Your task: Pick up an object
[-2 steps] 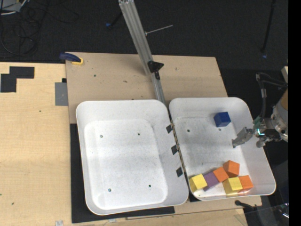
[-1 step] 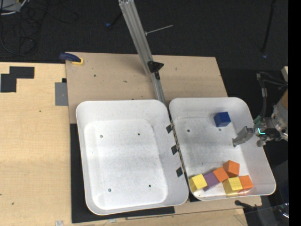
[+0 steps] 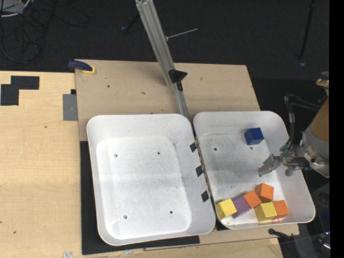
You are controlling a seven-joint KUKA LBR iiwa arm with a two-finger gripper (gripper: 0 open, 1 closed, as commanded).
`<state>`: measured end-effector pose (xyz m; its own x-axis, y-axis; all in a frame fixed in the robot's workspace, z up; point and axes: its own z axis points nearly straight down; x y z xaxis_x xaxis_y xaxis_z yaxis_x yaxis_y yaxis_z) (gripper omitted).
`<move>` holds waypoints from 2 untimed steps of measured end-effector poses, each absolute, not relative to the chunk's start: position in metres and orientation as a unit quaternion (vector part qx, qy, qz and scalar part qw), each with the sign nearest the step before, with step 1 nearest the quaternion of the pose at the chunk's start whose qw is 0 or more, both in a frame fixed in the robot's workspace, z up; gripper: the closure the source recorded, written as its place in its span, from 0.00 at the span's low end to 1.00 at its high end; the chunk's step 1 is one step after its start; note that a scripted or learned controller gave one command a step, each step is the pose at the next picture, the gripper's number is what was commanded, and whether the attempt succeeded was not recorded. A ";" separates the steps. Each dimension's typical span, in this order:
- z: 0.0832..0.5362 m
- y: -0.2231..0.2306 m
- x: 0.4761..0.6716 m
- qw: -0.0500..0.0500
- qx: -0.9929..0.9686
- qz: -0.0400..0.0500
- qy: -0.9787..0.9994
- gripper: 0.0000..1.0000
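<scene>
The claw (image 3: 271,164) hung released, holding nothing, above the right bin (image 3: 236,123). The packed blocks (image 3: 257,202) lay just below it; a descent there risked jamming between tightly packed neighbours.

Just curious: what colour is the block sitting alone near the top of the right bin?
Blue block, seen clearly in the camera view.

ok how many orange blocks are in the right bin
3. One orange block sits atop the cluster near the front edge, another left of it, a third at the right. More may be hidden beneath.
</scene>
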<state>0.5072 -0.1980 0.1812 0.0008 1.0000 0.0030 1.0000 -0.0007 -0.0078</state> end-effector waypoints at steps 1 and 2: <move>0.129 -0.186 0.504 0.005 -0.708 0.002 -0.706 0.00; 0.091 -0.186 0.505 0.001 -0.708 0.000 -0.706 0.00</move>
